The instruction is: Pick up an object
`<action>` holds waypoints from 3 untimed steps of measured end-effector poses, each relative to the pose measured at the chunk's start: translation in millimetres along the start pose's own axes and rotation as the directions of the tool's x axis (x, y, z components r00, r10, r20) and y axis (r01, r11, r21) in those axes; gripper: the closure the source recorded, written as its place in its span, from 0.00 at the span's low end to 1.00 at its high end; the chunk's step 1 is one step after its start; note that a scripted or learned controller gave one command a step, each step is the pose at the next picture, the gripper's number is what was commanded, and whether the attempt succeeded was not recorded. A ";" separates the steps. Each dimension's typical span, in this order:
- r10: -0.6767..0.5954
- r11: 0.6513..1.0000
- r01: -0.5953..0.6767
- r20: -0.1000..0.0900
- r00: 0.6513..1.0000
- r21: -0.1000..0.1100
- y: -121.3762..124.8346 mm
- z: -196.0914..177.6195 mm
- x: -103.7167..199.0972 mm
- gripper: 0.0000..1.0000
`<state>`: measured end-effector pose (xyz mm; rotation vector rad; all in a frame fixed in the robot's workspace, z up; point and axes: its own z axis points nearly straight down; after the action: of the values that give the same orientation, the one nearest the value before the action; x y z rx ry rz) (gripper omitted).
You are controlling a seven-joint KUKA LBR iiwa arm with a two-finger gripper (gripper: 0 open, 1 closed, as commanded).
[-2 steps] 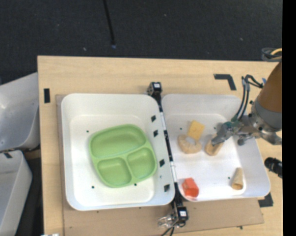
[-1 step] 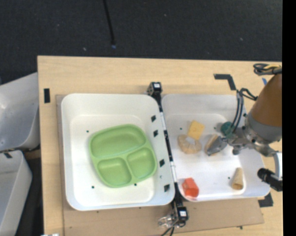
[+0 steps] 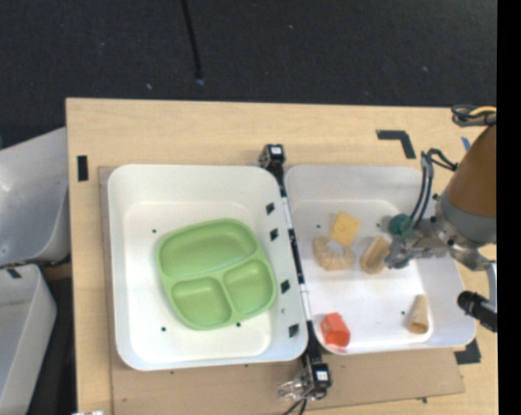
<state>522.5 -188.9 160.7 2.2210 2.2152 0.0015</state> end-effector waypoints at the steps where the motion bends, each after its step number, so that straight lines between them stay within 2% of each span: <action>1: -0.005 1.000 0.005 0.000 1.000 -0.002 7.0 -44.8 -2.2 1.00; 2: -0.005 1.000 0.005 -0.001 1.000 0.001 7.9 -55.8 -3.6 1.00; 3: -0.009 1.000 0.009 -0.002 1.000 0.001 27.9 -50.9 44.0 1.00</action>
<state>550.3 -144.9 211.6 2.2126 2.2270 0.0027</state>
